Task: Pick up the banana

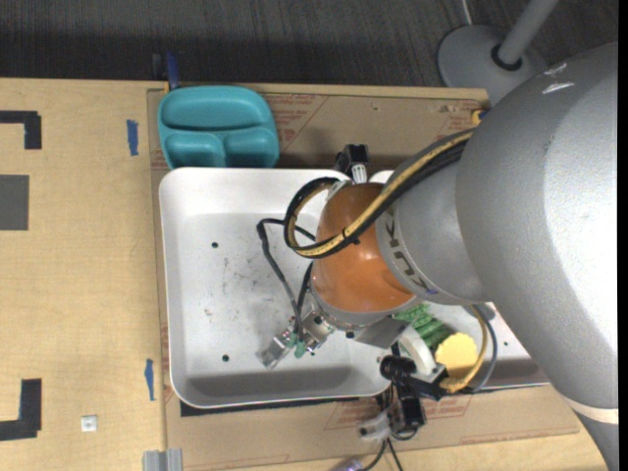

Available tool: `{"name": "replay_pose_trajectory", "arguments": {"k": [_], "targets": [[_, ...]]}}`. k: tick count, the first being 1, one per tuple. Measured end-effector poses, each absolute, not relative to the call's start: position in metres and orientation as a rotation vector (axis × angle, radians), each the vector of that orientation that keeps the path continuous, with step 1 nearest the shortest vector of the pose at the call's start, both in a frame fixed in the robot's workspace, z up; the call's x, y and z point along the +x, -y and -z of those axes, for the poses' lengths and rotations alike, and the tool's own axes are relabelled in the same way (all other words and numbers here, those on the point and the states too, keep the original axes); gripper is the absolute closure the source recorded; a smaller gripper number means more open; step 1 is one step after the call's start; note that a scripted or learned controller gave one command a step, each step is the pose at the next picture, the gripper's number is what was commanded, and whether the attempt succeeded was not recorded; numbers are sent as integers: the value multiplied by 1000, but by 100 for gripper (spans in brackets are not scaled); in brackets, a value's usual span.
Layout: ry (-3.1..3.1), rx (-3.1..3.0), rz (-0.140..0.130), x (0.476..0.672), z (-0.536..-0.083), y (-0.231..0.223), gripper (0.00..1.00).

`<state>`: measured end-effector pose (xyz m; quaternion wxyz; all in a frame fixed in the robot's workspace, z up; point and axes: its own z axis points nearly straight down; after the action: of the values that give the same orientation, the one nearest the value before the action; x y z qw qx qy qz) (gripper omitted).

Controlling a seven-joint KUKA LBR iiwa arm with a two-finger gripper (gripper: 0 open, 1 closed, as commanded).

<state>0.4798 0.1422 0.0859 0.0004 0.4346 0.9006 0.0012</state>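
Camera view: arm point(510, 194) sweeps in from right, covering much of the white bin point(196, 263).
Orange band point(358, 258): sits over bin centre, black and yellow cables looped across it.
Gripper point(285, 344): low over the bin floor, near front wall; tips small, can't tell if wide or narrow, nothing seen between them.
Banana point(457, 351): yellow bit peeking under the arm, right of gripper, beside a green item point(420, 319); well apart from the tips.
Teal tray point(218, 126): behind bin, on cardboard.
Writing: faint red print on the cardboard, unreadable.
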Motion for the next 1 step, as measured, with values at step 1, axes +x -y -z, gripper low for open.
{"name": "replay_pose_trajectory", "arguments": {"k": [1], "targets": [[-2747, 1515, -8, 482, -87, -216, 0]]}}
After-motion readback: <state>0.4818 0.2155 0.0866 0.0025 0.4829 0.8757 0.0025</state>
